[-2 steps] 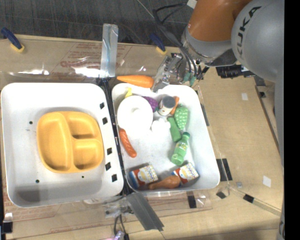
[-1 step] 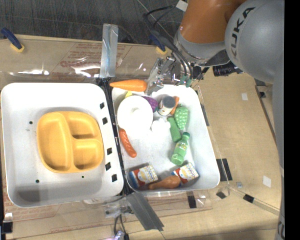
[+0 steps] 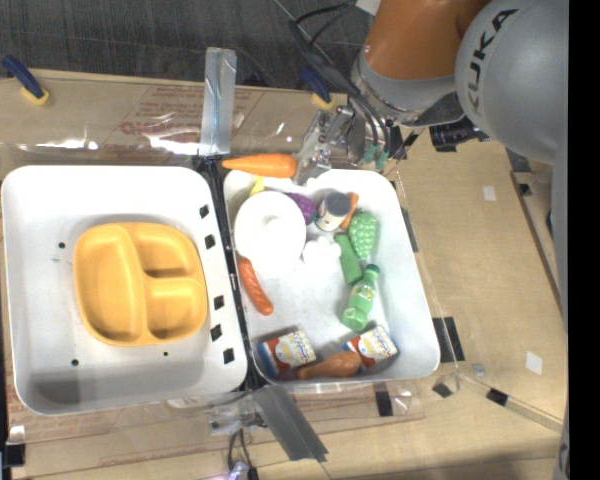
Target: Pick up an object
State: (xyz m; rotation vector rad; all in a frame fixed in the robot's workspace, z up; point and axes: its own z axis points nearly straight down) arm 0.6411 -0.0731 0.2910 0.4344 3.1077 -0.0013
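The pincer (image 3: pixel 315 153) hangs at the far rim of the right bin (image 3: pixel 420 313), below the arm's orange band (image 3: pixel 420 13). Its metal fingers (image 3: pixel 310 158) point toward the carrot, but the view is too cluttered there to show their gap, so I cannot tell whether they are spread or pressed together. Nothing shows between them.

Just to the left of the pincer, almost at its tip, an orange carrot (image 3: pixel 260 165) lies across the far rim of the right bin, near the strip of tape (image 3: pixel 219 103) that runs up the divide between the bins. Whether the fingers touch the carrot cannot be made out.

Nearer the camera than the pincer, inside the right bin, lies a white round plate (image 3: pixel 270 226) with a purple piece (image 3: pixel 302 206) at its far edge. Beside that, straight below the pincer, stands a small grey and white jar (image 3: pixel 334 208), and to its right a green bumpy vegetable (image 3: pixel 363 233). Farther toward the camera are a green bottle (image 3: pixel 361 298), a red sausage (image 3: pixel 255 286) along the bin's left wall, two small labelled cans (image 3: pixel 292 348) (image 3: pixel 375 345) and a brown sausage (image 3: pixel 330 366) between them at the near wall.

Well to the left of the pincer, the left bin (image 3: pixel 30 218) holds a yellow divided tray (image 3: pixel 140 280). Both bins sit on the counter (image 3: pixel 490 298), which is covered behind them with clear plastic sheeting (image 3: pixel 130 118).
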